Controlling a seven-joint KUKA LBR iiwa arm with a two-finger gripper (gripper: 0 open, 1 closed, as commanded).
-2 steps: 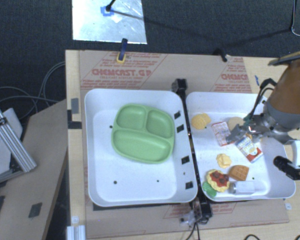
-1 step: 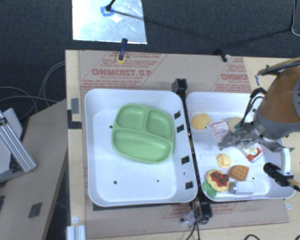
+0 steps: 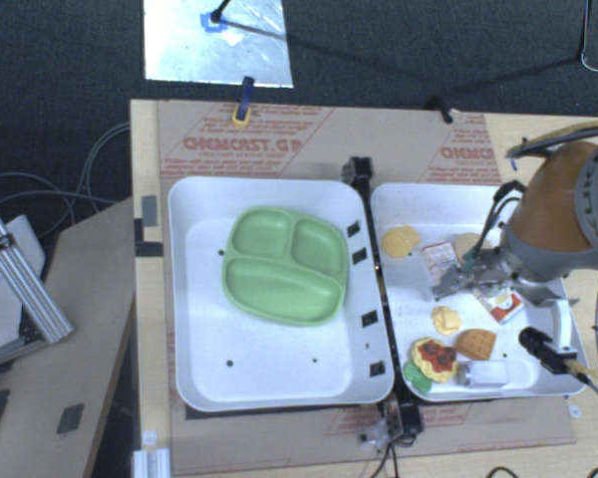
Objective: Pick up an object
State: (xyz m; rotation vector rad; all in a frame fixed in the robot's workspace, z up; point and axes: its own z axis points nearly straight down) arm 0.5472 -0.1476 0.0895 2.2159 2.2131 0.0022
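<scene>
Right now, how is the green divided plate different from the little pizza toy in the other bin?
The green divided plate is far larger than the pizza toy and lies by itself in the left bin; the pizza toy sits crowded among other small items in the right bin, near its front edge. The plate is one plain green; the pizza toy is red and yellow on a green rim. Both lie flat on a bin floor.
</scene>
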